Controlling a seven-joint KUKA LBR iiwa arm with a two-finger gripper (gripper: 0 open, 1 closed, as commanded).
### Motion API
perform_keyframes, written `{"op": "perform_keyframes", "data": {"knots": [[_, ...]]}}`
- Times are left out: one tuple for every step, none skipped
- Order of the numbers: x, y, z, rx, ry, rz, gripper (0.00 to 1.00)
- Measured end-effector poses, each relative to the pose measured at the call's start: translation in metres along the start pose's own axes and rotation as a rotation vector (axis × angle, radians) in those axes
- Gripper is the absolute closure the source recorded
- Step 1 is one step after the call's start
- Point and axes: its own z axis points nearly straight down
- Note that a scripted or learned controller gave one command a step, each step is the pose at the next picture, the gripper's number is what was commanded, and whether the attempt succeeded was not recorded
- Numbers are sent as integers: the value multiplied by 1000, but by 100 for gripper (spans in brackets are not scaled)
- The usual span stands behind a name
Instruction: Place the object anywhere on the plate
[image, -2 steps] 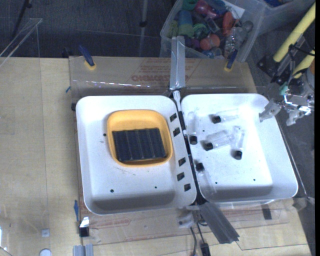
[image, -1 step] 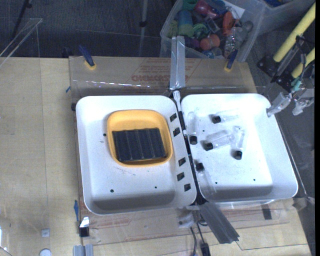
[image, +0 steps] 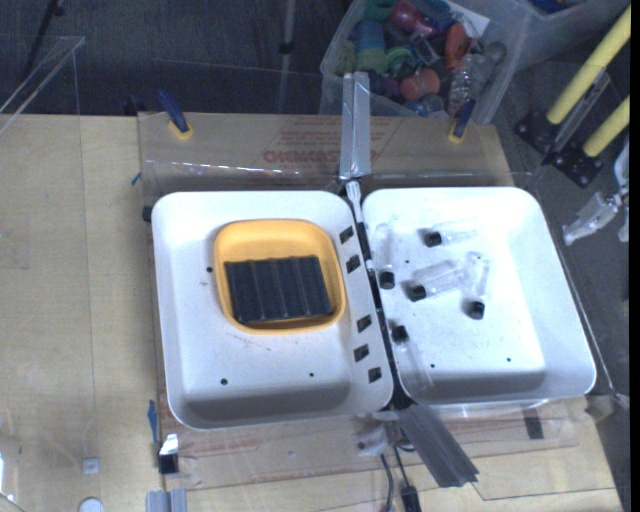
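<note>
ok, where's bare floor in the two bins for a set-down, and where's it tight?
Left bin: open strip along the near wall, below the yellow plate; the plate's middle is taken by a dark ridged object. Right bin: near half and right side bare. Crowded: upper-left of the right bin, where clear black-capped vials cluster.

A yellow plate (image: 278, 240) (dark ridged pad (image: 278, 288) inside) sits in the left bin (image: 180, 300); clear bottles (image: 445, 275) lie in the right bin (image: 520, 340).

Arm (image: 607, 215) barely in view at right edge, mid-height; jaws' state unclear.
</note>
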Motion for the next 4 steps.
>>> {"op": "perform_keyframes", "data": {"knots": [[4, -5, 53, 4, 4, -231, 0], [0, -41, -17, 0, 1, -160, 0], [1, -65, -4, 5, 4, -87, 0], [2, -82, -8, 5, 4, -3, 0]]}}
